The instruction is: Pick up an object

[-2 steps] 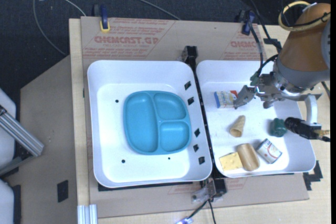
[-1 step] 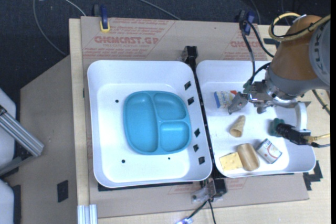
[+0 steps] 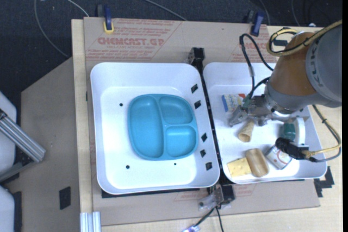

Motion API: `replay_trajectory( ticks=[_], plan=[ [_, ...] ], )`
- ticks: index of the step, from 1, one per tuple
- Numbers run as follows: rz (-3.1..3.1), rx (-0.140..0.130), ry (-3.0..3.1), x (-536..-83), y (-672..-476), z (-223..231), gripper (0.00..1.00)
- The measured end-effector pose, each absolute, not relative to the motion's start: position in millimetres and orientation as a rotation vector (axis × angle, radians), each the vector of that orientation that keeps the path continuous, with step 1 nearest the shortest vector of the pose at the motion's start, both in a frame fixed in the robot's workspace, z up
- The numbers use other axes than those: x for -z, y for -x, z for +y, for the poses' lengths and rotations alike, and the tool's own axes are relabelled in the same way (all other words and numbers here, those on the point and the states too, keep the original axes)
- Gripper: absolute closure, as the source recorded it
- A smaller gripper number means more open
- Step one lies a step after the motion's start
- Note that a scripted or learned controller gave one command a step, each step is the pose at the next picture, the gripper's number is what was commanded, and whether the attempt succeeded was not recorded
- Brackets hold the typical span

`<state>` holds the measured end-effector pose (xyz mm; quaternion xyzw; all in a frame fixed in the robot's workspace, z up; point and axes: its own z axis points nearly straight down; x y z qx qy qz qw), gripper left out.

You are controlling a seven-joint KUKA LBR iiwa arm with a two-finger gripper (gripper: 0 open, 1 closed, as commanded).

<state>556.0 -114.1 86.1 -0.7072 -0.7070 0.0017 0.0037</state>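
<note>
We see the tool [image 3: 246, 114] low in the right bin [image 3: 223, 77], its aperture indeterminate; we should centre it over the tan cylinder [image 3: 246, 131] before closing.

red print "CHEMCAST GP" | on protective sheet [image 3: 133, 41] of bench board, 12 o'clock from left bin [image 3: 103, 117] | smaller lines illegible

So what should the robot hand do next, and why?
Probably dip a little lower onto the small tan piece. The hand hangs just above it in the right bin, with nothing visibly between its fingers yet.
</note>
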Motion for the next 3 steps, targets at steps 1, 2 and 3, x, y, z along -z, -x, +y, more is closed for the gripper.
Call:
replay_trajectory(
  ticks=[1, 2, 3],
  plan=[
    [-2.219, 0.002, 2.221, -100.5, -558.1, -114.2, 1.0],
    [-2.227, 0.007, 2.224, -158.7, -568.9, -111.1, 1.0],
    [-2.228, 0.007, 2.224, -214.9, -580.7, -109.3, 1.0]
  ],
)
